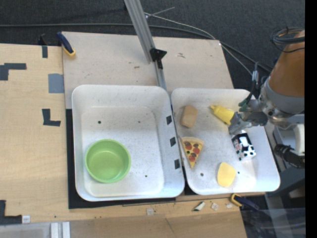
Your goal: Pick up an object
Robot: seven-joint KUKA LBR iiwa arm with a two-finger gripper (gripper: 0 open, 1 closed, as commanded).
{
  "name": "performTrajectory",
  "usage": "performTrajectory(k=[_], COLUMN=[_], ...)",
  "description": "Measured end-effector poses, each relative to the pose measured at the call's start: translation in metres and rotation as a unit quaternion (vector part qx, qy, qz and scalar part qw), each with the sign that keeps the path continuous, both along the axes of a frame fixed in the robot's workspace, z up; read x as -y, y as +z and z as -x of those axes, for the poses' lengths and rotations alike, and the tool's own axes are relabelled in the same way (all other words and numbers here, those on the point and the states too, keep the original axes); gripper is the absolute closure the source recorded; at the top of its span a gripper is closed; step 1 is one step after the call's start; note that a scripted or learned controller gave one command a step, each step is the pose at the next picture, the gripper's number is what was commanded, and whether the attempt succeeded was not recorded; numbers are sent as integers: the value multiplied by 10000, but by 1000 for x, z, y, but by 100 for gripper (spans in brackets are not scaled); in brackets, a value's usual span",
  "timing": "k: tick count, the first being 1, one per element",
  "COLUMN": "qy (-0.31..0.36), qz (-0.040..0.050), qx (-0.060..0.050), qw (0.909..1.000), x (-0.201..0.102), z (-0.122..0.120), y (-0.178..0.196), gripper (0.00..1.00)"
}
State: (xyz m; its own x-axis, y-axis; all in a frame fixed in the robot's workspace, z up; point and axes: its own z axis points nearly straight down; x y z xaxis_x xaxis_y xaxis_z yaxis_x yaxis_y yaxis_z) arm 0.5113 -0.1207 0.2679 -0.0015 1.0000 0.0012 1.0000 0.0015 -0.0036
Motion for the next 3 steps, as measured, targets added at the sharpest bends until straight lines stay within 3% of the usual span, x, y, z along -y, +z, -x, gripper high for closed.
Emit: performTrajectory(k=[1,2,3], qy=[0,-4,-7], qz=[0,0,-3], qx=[0,-26,-39], qw=[10000,10000,10000], x=[0,-8,-11], z=[0,-5,5], y=[0,-52,-113], gripper=[0,0,0])
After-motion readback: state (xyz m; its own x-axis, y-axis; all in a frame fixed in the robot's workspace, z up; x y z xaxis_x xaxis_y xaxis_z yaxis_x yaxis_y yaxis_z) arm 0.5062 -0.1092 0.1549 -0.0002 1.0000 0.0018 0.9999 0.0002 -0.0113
